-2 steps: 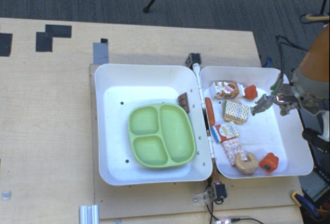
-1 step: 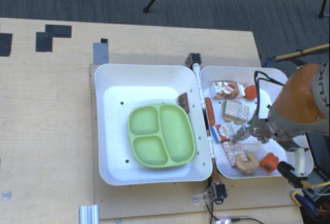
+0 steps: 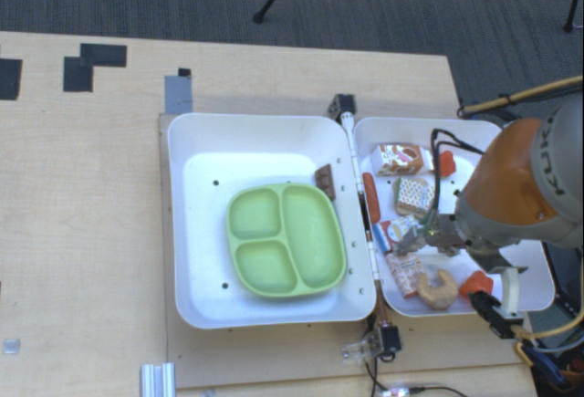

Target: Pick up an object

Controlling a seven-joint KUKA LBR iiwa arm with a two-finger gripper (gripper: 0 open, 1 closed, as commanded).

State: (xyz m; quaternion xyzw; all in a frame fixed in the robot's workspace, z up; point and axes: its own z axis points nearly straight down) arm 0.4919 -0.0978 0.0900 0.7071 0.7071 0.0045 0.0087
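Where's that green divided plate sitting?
The green three-compartment plastic plate lies in the left white bin, toward its right side, near the wall between both bins.

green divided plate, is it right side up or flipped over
Right side up: the green divided plate lies flat in the left bin, its three compartments facing up, nothing in them.

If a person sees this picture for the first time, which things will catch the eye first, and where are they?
The green divided plate lies in the left bin, large and bright against the white. At the right, the arm's orange band hangs over the right bin, which holds a crowd of small things such as a red sausage along its left wall and a bagel near its front.
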